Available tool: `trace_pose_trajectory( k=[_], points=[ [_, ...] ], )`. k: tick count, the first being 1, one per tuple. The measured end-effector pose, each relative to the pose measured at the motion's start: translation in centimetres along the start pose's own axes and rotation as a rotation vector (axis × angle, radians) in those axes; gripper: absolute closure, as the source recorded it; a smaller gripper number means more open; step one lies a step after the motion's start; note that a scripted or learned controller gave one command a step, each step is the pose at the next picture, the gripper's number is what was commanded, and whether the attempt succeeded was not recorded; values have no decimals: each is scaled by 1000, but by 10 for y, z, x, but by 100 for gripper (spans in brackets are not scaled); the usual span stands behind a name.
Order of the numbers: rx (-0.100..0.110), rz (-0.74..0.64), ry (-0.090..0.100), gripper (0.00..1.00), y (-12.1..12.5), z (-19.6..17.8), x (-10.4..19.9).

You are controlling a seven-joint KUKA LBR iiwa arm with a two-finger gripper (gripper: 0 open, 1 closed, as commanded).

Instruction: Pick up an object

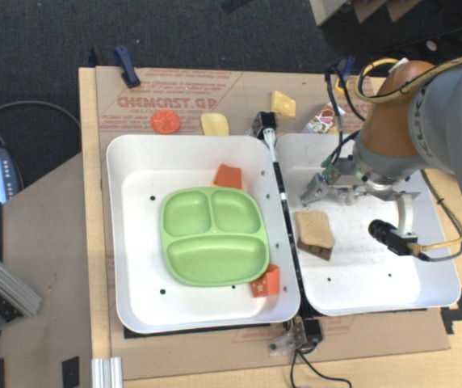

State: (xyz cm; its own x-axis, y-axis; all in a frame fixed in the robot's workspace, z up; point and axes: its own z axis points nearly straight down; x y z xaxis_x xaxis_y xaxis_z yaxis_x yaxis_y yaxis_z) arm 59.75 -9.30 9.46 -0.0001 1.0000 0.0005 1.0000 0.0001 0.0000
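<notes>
Probably the handiest pick is the bread (315,232), a brown slice-shaped piece lying in the right bin (376,293) close to its left wall. The gripper (333,186) hangs over the same bin, near the bread but apart from it, toward the far side. Whether it is spread or pressed together I cannot tell from this angle.

The bread looks like a light toy, likely foam or soft plastic, so it should give a little under pressure and not break. It seems to lie tilted, with its darker crust edge toward the near side. A pinch across the two broad faces or the short width would suit it best. The wall beside it leaves little room on that side.

In the left bin (130,241), two orange blocks (228,176) sit beside the green plate (213,237), small and stiff
</notes>
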Motion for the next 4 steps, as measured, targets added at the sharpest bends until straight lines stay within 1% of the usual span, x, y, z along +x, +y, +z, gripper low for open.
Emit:
trace_pose_trajectory(
  k=[1, 2, 3, 4],
  points=[
    [-2, 10, -4, 0, -56, 7, -97],
    [-5, 1, 7, 0, -117, 7, -130],
    [-10, -12, 2, 0, -30, -6, -42],
    [-1, 4, -1, 0, -82, -63, -72]
  ],
)
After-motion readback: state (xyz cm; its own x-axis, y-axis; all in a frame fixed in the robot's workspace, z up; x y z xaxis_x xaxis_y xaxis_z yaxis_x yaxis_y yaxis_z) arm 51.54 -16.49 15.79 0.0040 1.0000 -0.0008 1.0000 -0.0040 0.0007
